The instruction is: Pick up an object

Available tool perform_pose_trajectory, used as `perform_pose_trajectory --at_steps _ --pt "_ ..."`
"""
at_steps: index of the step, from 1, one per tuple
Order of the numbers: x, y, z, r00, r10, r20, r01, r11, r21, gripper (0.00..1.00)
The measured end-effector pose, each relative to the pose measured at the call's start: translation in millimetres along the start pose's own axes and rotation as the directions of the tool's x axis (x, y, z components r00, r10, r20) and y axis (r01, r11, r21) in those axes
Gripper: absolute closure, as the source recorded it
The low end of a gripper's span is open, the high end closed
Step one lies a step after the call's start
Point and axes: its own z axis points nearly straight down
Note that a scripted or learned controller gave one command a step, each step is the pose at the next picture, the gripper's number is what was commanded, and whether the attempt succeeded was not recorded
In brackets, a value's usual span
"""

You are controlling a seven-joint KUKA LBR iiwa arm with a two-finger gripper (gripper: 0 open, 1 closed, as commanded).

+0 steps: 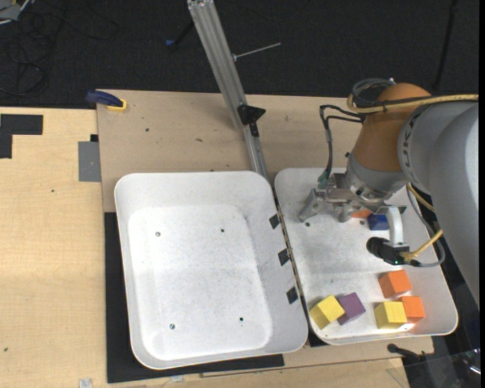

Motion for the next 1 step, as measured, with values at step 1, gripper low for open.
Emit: perform_pose_trajectory --at_steps 1 --pt "-1.3 -0.4 -10.4 1.000 0.005 0.000 -0.005 1.000 0.001 1.00"
